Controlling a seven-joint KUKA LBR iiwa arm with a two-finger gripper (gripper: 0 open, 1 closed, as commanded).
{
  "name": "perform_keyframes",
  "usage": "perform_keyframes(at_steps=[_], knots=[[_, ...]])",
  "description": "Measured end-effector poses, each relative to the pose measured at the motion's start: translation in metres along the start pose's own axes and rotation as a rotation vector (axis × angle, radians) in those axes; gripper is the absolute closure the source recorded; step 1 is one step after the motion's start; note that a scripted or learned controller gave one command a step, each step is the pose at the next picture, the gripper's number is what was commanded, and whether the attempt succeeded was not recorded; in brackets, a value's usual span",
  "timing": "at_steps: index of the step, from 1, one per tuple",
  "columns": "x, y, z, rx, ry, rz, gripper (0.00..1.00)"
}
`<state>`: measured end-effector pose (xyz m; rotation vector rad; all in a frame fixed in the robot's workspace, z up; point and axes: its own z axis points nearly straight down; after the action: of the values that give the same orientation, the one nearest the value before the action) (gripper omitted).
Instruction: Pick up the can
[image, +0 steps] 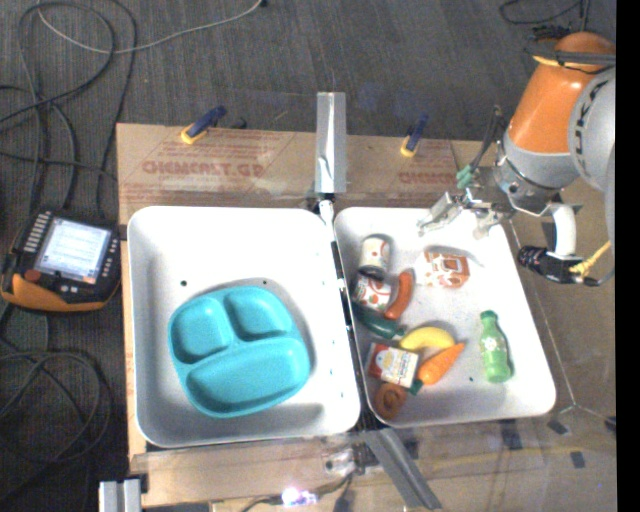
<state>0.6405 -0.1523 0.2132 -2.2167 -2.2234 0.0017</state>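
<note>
hand (462, 212): fingers spread open, gripping nothing, over the right bin (530, 400) far rim | can (374, 252): on its side in right bin's far-left part, well left of hand | sausage (400, 293): just near-right of can | green bottle (494, 346): right bin's near-right part

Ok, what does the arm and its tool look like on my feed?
The grey arm carries a broad, rounded orange band above the wrist. Below sits a dark wrist section, then a thin, pale metallic two-finger tool. A black cable loops beside the wrist.
</note>
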Motion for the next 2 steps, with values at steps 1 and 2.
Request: perform_keyframes(at_steps=[1,2], knots=[[0.055,0.028,0.078,0.001,-0.002,-0.200,0.00],[0.054,0.010,0.109,-0.003,0.000,-0.272,0.00]])
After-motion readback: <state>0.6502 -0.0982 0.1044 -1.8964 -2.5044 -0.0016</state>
